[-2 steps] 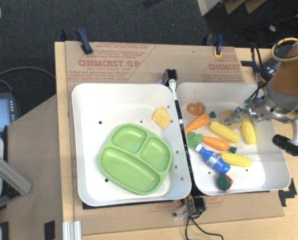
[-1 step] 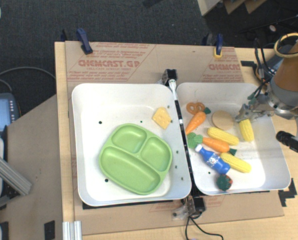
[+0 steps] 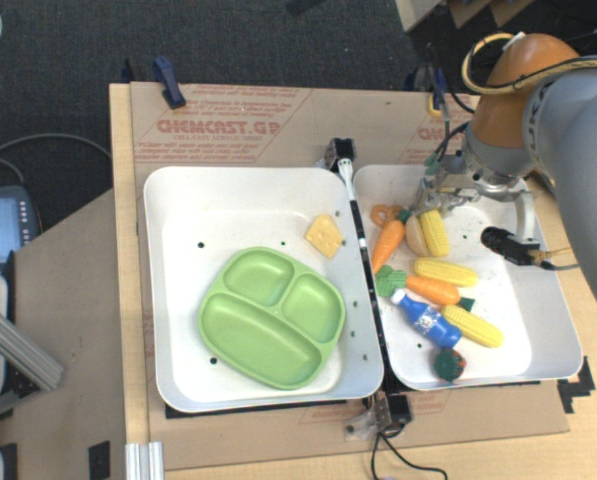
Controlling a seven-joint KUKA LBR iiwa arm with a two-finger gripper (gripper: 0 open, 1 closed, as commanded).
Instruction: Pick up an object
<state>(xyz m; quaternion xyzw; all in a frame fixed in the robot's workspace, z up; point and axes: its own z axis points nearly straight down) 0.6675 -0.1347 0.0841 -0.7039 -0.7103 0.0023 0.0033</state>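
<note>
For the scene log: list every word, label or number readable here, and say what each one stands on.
"CHEMCAST. G P", large red letters, on the brown protective sheet covering the bench behind the left bin.
Smaller red lines above and below it: too blurred to read.
Red print on the same sheet behind the right bin: too blurred to read.

Green tray [image 3: 271, 315] in left bin [image 3: 168, 268], toy vegetables [image 3: 433, 268] in right bin [image 3: 548, 338]

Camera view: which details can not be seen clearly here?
- Gripper: its fingers, low over the corn cob in the right bin, are too small and dark to read as open or shut.
- Arm: cut off by the right edge.
- Dark green item: too small to identify.
</note>
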